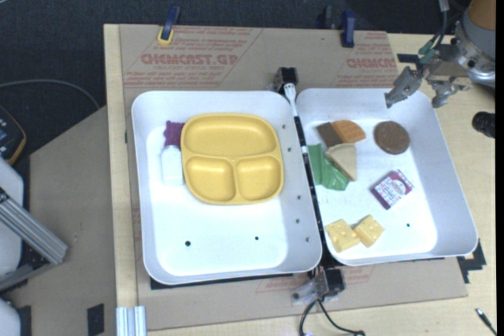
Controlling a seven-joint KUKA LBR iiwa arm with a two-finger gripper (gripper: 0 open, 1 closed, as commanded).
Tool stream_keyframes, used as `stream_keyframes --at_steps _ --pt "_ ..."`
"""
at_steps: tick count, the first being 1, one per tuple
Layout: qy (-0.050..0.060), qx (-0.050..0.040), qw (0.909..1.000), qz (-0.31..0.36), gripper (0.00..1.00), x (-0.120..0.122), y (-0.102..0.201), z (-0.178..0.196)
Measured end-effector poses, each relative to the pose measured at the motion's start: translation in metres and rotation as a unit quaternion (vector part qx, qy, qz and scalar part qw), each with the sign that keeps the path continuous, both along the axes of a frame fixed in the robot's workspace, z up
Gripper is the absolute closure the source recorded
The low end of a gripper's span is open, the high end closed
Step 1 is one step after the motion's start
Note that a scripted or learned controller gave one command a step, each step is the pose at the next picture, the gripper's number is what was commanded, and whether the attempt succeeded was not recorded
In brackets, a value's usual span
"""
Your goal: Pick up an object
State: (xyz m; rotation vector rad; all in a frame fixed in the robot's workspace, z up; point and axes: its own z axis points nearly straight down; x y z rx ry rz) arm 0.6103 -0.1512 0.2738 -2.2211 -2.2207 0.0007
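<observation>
While two shallow white bins sit side by side on the bench, the left bin (157, 232) holds a yellow divided plate (232, 157) with one long section at the back and two smaller ones at the front. Tucked against the plate's left edge are a small white bottle (171, 166) and, just behind it, a purple item (172, 132) partly hidden by the plate.

Across the shared divider, the right bin (449, 201) holds a scatter of toy food. Nearest the divider lies a green piece (324, 169), with a pale wedge (343, 162) resting against its right side and a brown and orange bread-like piece (341, 132) just behind them. Toward the front sit two yellow cheese cubes (354, 233), touching each other. Further right lies a small purple packet (391, 189), and behind it a round brown cookie (391, 137), apart from the rest.

Over the back right corner of that bin hangs the gripper (421, 89), its two fingers spread apart with nothing between them, above the bin's rim and well clear of the food below.
</observation>
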Motion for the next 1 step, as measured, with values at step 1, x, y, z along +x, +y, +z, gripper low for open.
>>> stream_keyframes --at_steps 1 --pt "0.002 0.0003 1.0000 0.000 0.00 0.0032 -0.0025 -0.0428"
